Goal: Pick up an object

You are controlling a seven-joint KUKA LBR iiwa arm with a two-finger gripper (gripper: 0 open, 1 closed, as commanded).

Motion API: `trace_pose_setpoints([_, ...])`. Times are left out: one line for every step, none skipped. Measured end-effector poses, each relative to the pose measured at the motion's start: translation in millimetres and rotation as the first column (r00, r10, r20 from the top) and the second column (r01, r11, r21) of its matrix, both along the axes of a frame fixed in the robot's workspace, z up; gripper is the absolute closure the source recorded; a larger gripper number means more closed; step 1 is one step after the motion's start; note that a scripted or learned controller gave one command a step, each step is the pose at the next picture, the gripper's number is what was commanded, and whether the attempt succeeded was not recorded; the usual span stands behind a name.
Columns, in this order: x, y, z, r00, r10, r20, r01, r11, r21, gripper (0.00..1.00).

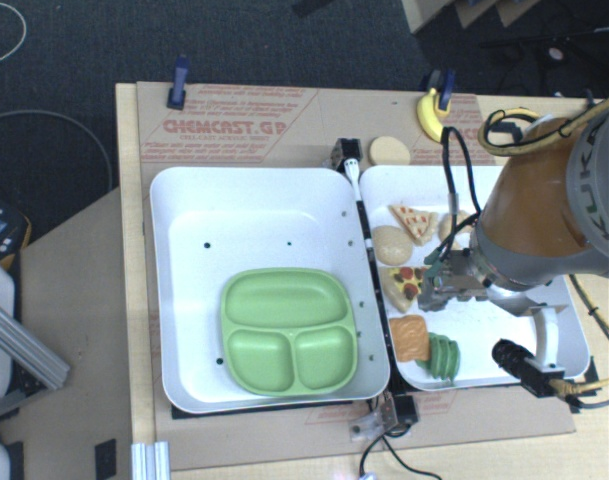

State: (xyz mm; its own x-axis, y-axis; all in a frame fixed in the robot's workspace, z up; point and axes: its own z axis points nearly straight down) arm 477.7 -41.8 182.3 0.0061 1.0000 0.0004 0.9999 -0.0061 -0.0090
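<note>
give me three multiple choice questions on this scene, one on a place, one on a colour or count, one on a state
1. Where is the green tray?
A. left bin
B. right bin
C. on the cardboard behind the bins

2. How many compartments does the tray have?
A. two
B. three
C. five

3. Where is the gripper?
A. over the left bin
B. over the right bin, near the toy food
C. off the bench

Answers:
1. A: the tray lies in the left bin.
2. B: one long section, two smaller ones.
3. B: it hangs over the right bin, by the pizza slice and the green piece.
</note>
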Motion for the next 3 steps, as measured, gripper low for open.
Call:
trace_pose_setpoints([2, 60, 2, 1.0, 0.011, 0.007, -0.011, 1.0, 0.001, 1.0])
trace_pose_setpoints([3, 87, 212, 1.0, 0.012, 0.028, -0.012, 1.0, 0.003, 1.0])
trace_pose_setpoints([1, 132, 191, 1.0, 0.011, 0.005, -0.011, 1.0, 0.0, 1.0])
